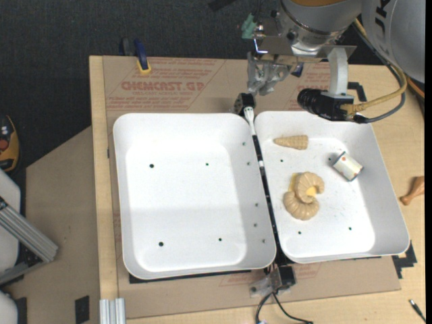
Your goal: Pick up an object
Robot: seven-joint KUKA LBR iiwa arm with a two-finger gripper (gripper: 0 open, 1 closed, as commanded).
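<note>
We log the claw (268, 76) hanging above the far edge of the surface (182, 86), outside both bins; we cannot tell how it is set, and nothing hangs from it. Candidates lie in the right bin (385, 214): a cone (291, 141), a small cylinder (345, 167) and a croissant (304, 194), apart from each other. Risk, in our judgement: the cylinder may roll from a touch, and the cone lies near the shared wall.

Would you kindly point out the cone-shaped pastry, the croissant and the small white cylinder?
cone-shaped pastry (291, 142), camera view, middle of its body.
croissant (304, 196), camera view, centre of the coil.
small white cylinder (346, 167), camera view, its side.
</note>
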